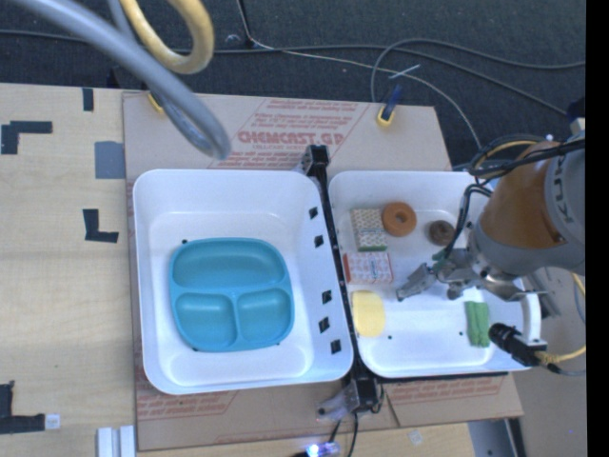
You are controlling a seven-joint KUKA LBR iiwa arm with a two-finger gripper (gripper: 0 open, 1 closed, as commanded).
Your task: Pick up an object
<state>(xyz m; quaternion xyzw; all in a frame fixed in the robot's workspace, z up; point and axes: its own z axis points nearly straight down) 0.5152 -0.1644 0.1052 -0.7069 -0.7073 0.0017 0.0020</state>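
The gripper [415, 288] is seen with fingers spread wide, holding nothing, over bare floor of the right bin [419, 346], near the yellow block [369, 313].

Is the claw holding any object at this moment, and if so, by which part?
Nothing is held. The claw hangs open over the bare floor of the right bin, with no object between its fingers.

— What sits in the left bin [152, 208]?
— A blue divided tray [231, 291], three compartments, lying flat.
— And around the bins?
— Brown cardboard [285, 127] printed in red letters lies under them on the wooden table [57, 255]. A yellow hose [181, 17] and a grey hose [143, 60] cross the upper left.
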